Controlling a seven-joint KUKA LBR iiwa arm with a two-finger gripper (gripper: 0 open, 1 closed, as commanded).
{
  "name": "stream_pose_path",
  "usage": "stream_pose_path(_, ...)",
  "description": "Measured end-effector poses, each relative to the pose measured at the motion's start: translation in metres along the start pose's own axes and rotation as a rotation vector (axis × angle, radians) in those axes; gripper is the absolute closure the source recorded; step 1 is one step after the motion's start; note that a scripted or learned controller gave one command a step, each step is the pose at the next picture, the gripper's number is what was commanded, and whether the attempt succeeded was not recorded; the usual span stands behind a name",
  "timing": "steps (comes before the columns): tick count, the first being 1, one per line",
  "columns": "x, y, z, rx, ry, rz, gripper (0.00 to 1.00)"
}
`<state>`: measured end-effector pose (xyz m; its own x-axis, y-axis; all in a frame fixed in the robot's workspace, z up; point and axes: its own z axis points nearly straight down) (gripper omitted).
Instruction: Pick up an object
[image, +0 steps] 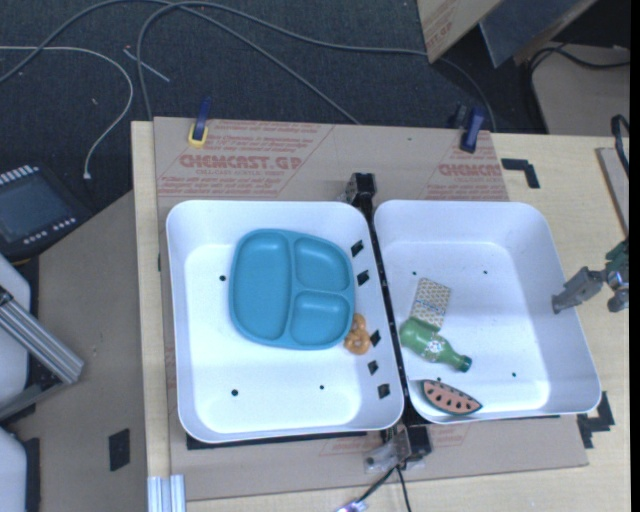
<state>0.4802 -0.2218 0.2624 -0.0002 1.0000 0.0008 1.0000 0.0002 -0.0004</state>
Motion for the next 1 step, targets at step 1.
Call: stream_pose_path(1,0.0022,0.0091,0.0477,0.004,0.002,0.0,0.0)
